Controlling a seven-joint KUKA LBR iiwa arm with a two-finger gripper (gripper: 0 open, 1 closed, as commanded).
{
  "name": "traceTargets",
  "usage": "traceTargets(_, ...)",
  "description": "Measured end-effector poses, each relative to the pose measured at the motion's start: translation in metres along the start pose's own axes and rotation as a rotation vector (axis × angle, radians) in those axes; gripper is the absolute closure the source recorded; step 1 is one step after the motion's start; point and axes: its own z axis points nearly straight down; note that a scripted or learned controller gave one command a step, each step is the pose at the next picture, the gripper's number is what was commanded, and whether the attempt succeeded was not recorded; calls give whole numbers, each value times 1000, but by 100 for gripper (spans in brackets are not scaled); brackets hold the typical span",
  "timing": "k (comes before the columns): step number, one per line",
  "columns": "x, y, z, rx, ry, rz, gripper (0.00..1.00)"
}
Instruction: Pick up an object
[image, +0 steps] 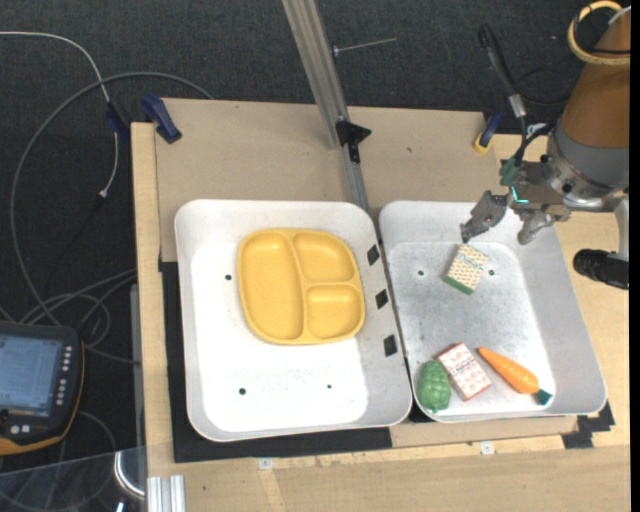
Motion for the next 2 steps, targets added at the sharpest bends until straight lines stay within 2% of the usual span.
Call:
traceTargets(1,0,0,0,0,0,0,0)
traceTargets(2,4,-1,63,6,1,0,0)
